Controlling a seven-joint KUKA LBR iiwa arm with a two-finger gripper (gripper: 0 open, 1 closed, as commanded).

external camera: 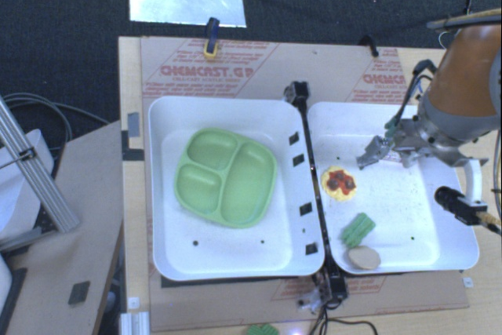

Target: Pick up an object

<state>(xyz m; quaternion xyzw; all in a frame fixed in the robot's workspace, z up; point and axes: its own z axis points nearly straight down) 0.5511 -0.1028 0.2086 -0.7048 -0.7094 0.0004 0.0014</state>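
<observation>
In the right bin (408, 118) lie three small items. A yellow round piece with red topping (340, 183) rests near the bin's left wall. A green ridged piece (358, 229) lies below it, and a tan round piece (364, 257) sits at the front edge. My gripper (370, 157) hangs over the right bin, up and to the right of the yellow piece and apart from it. Nothing shows in its grasp.
The left bin (169, 169) holds a light green divided plate (226, 177). A black divider with clips (306, 169) runs between the bins. The grey arm with its orange band (467, 82) crosses the right bin's far right side.
</observation>
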